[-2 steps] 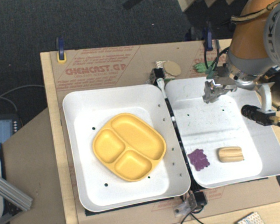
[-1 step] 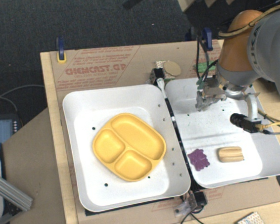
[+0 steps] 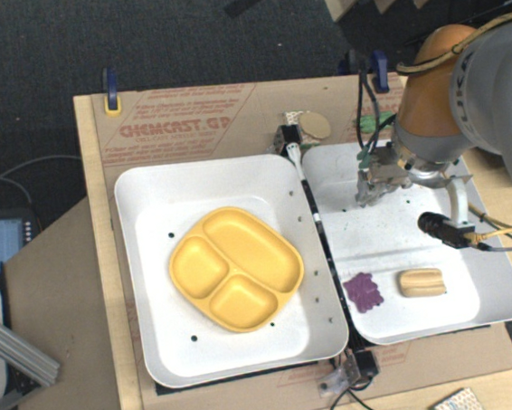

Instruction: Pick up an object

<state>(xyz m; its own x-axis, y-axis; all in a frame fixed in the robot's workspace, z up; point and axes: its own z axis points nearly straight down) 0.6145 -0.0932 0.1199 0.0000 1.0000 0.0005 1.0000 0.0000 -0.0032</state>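
A purple bunch-like object lies near the front left of the right bin. Just to its right rests a tan, loaf-shaped object. My gripper hangs low over the back part of the right bin, well behind both objects, under the orange wrist band. Nothing shows held in it.
A yellow three-compartment plate fills the middle of the left bin. A black cylindrical part with wires juts out beside the arm over the right bin. The wall where the two bins meet runs down the middle. Cardboard lies behind the bins.
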